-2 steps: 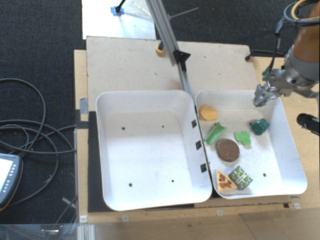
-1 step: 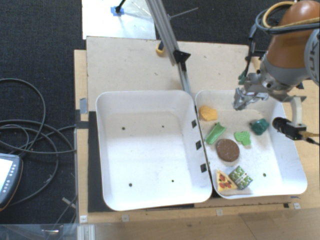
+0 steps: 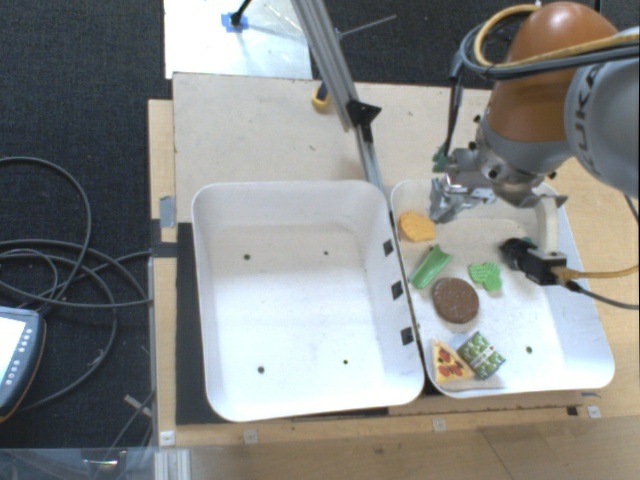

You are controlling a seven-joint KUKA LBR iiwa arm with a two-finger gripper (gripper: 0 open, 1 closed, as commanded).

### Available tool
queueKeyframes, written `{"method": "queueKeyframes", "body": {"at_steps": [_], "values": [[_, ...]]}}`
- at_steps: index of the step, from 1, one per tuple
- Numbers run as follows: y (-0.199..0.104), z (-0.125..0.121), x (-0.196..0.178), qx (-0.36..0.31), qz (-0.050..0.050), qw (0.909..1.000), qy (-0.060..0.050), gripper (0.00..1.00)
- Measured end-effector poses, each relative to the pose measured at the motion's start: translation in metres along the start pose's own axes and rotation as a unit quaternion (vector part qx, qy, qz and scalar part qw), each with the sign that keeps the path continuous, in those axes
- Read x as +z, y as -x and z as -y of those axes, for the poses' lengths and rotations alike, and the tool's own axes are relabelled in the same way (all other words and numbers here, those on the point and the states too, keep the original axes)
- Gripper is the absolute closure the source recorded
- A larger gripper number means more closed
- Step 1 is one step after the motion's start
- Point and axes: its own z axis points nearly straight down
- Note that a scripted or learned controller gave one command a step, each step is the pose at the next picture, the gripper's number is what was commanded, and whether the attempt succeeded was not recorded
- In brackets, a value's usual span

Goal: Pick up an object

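Six small toy foods lie in the right white bin (image 3: 590,363): an orange-yellow lump (image 3: 417,228) at its upper left, a green pod-shaped piece (image 3: 431,267), a small green leafy piece (image 3: 486,275), a round brown patty (image 3: 455,300), a pizza-slice wedge (image 3: 450,362) and a green patterned packet (image 3: 482,355). The metal gripper (image 3: 447,204) hovers just beside the orange-yellow lump, gripping nothing; open or closed is unclear. The left white bin (image 3: 215,298) adjoins.
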Motion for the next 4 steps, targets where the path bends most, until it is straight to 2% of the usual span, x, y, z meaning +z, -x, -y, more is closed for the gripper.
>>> {"method": "queueKeyframes", "body": {"at_steps": [1,2,3,4], "values": [[-0.051,-0.012,0.022,0.0,0.0,1.0,0.0,1.0],[-0.096,-0.011,0.034,0.001,0.0,1.0,-0.001,1.0],[-0.112,-0.006,0.025,0.002,0.001,1.0,0.0,1.0],[-0.112,-0.006,0.025,0.003,0.001,1.0,0.0,0.0]]}}
